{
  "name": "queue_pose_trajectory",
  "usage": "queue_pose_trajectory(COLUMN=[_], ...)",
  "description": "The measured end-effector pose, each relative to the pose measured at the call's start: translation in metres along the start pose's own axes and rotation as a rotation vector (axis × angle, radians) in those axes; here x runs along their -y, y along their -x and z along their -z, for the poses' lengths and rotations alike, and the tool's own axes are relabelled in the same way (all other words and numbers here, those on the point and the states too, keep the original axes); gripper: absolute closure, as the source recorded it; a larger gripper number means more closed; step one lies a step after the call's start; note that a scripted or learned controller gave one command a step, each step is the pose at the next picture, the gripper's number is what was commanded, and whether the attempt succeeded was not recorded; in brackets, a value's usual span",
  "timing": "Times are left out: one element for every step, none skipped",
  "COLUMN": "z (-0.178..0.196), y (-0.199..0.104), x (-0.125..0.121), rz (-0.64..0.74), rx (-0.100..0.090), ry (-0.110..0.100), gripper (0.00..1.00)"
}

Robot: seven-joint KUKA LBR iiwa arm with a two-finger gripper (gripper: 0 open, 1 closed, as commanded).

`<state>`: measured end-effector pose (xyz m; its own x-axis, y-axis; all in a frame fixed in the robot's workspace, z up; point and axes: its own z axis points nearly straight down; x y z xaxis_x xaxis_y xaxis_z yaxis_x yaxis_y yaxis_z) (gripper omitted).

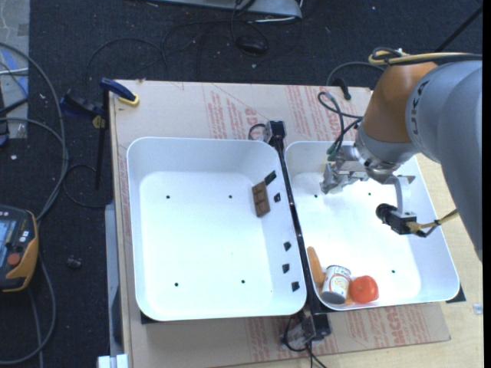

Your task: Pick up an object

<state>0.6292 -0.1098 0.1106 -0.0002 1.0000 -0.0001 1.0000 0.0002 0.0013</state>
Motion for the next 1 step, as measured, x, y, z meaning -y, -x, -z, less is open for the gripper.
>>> queue_pose_trajectory(z=[0.058], y=[0.0042], x=[-0.0089], rz=[0.0], rx=[0.001], ry=[0.004], gripper=[1.0])
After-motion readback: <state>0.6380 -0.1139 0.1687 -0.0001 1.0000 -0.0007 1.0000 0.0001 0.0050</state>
